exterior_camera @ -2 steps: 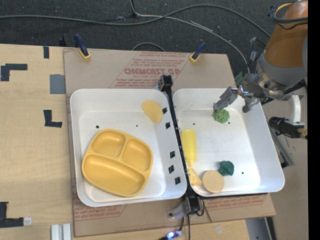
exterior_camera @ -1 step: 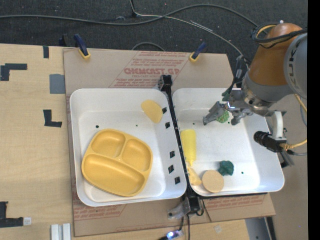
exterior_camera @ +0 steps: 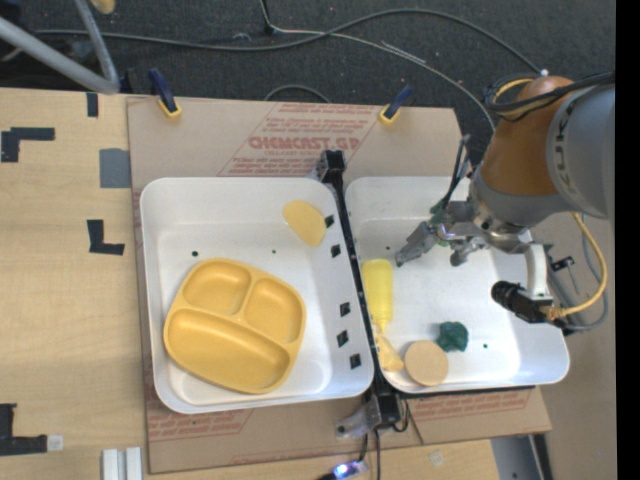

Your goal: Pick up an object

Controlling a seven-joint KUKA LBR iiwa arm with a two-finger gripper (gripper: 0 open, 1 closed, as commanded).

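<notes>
My gripper (exterior_camera: 436, 252) hangs over the back half of the right bin (exterior_camera: 500, 373), its two fingers spread apart with nothing between them. A long yellow object (exterior_camera: 378, 290) lies along that bin's left wall, just down and left of the left fingertip (exterior_camera: 408, 254). A small green object (exterior_camera: 452, 336) and a tan round disc (exterior_camera: 427, 362) rest near the bin's front. In the left bin (exterior_camera: 160, 208) sit a yellow divided plate (exterior_camera: 235, 325) and a small yellow oval piece (exterior_camera: 305, 221).
A black divider (exterior_camera: 342, 238) runs between the two bins. Both bins rest on a cardboard sheet (exterior_camera: 300, 138) held by two clamps at the back. Cables hang off the arm at the right, over the right bin's edge (exterior_camera: 530, 303).
</notes>
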